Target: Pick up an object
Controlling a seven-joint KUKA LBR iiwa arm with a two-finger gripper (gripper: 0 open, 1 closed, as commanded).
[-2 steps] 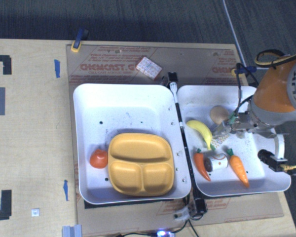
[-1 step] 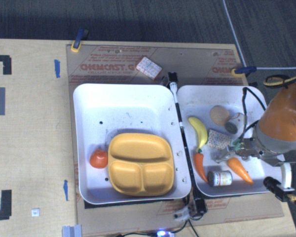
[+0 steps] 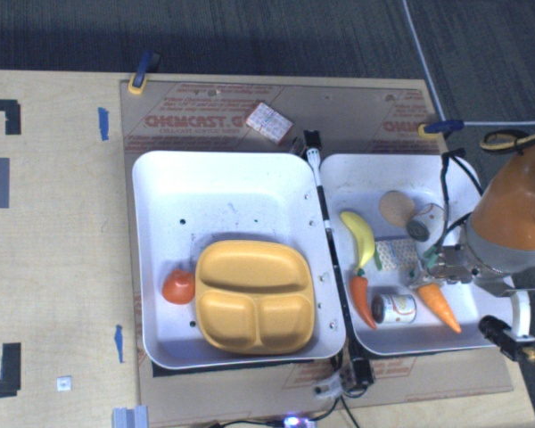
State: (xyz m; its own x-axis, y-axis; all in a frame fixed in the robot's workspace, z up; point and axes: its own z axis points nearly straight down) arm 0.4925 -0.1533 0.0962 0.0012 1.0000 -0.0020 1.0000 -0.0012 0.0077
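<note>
Blue clamps [image 3: 143, 65] grip the brown board [image 3: 214, 114]; perhaps a tag [image 3: 268, 122] rests there.

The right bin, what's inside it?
The right bin holds a yellow banana, two carrots, a small can, a tan round piece and a grey cylinder. The arm covers its right side.

Left bin [image 3: 160, 185] has a divided tray [image 3: 254, 294] and a tomato [image 3: 177, 286] just left of it; banana [image 3: 361, 236], carrots and can [image 3: 395, 308] sit in the right bin [image 3: 357, 172].
</note>
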